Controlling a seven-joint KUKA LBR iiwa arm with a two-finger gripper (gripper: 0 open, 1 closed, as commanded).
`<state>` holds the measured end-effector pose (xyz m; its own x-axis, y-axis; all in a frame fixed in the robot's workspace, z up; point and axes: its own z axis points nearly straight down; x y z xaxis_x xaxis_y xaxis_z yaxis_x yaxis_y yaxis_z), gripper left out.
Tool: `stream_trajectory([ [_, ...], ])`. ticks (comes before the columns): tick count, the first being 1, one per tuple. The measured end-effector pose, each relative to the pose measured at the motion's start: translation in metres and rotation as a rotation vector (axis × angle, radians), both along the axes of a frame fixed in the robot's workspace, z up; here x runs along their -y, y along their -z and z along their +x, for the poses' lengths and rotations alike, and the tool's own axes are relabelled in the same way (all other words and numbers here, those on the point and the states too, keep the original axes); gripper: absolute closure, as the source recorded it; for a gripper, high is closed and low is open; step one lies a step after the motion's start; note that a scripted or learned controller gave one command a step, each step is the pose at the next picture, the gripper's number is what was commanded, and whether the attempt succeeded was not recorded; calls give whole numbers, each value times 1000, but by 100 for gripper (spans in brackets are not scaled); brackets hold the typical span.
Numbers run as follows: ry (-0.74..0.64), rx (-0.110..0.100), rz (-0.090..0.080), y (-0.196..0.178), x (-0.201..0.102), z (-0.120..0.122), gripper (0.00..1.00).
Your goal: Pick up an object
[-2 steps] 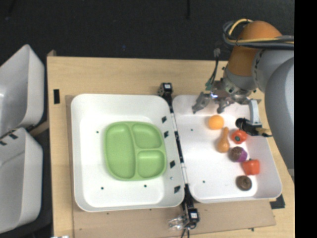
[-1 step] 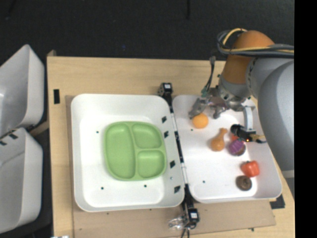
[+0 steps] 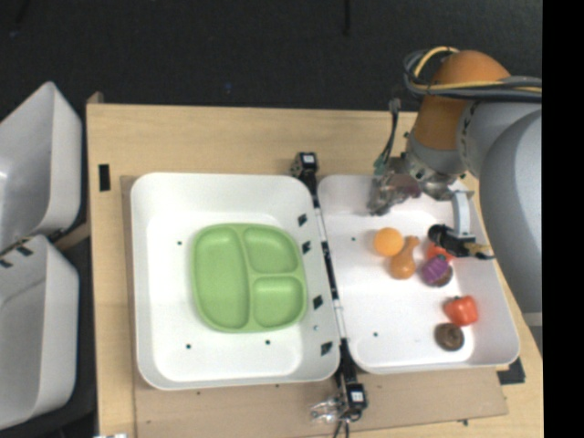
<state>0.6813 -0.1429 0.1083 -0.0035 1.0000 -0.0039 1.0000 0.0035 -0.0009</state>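
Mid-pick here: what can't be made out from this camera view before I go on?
- The gripper is small and blurred in the camera view; whether it holds anything cannot be told.
- The far right corner of the right bin is hidden under the arm.
- The purple object is too small and blurry to identify.
- The brown object is too small to identify.

A pale wooden bench (image 3: 210, 140) bears two shallow white bins side by side. Their inner rims meet along a seam set with small black clips (image 3: 321, 272), and there is a black fitting (image 3: 305, 163) at the seam's far end and another (image 3: 351, 395) at its near end. The left bin (image 3: 155, 336) holds a green plate (image 3: 219, 281) of three compartments, lying flat near its middle; the right bin (image 3: 383, 322) adjoins it. Two white moulded shells, one far (image 3: 36, 162) and one near (image 3: 36, 336), stand beyond the bench's left edge.
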Motion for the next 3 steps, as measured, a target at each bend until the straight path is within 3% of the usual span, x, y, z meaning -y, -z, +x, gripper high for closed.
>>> stream_trajectory([
  [2, 2, 5, 2, -109, 12, 2, 100],
  [3, -3, 0, 5, -122, -40, 1, 100],
])
